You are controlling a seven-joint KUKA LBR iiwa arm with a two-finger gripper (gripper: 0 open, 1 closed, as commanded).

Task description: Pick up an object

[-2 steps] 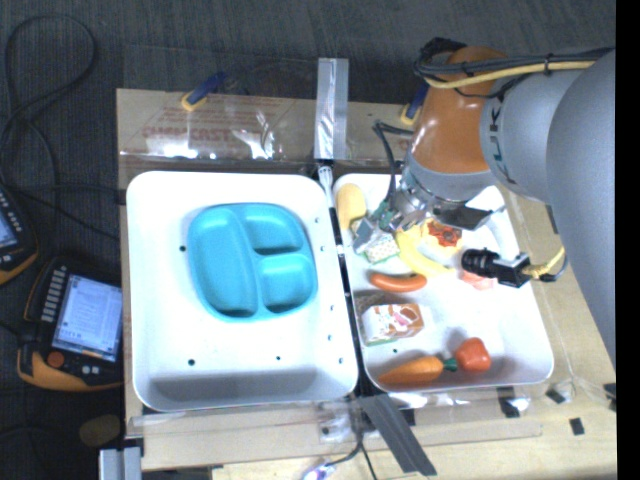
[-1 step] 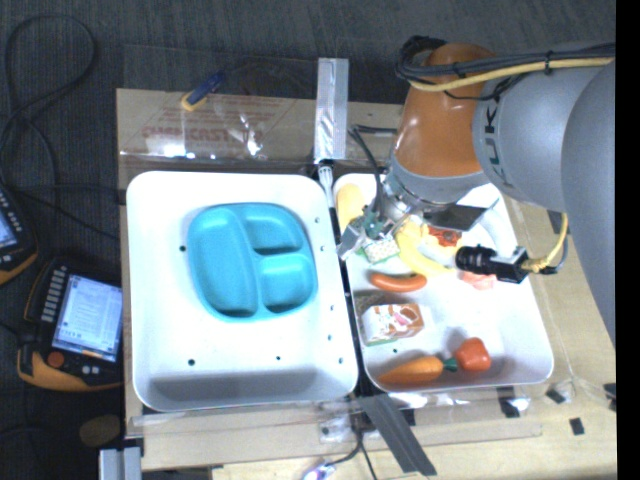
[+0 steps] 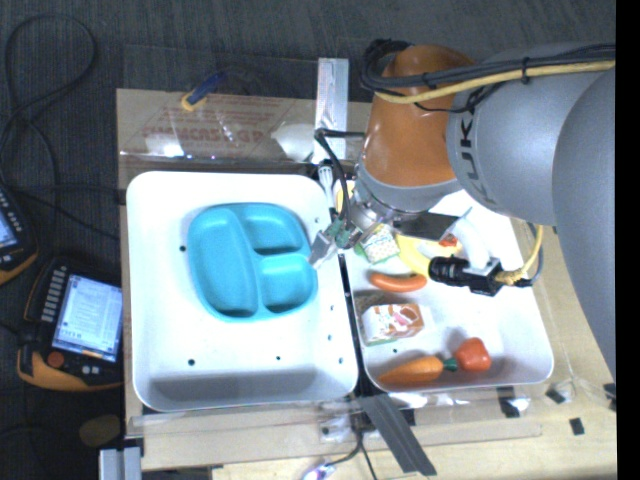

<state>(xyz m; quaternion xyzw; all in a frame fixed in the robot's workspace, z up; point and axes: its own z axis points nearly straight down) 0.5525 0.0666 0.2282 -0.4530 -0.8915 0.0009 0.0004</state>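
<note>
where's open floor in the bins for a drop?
Left bin: bare strip along the near edge below the blue divided tray, plus a narrow margin to its left. Right bin is crowded: hot dog, snack packet, carrot, red pepper, with the gripper at the divider.

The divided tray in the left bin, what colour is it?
Light blue: the divided tray shows plainly in the camera view.

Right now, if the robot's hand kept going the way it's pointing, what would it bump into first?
The hand points down and toward the left bin. Going straight on, it would probably meet the blue divided tray first, near its right edge, though it might touch the bin's rim between them; depth is hard to judge.
</note>
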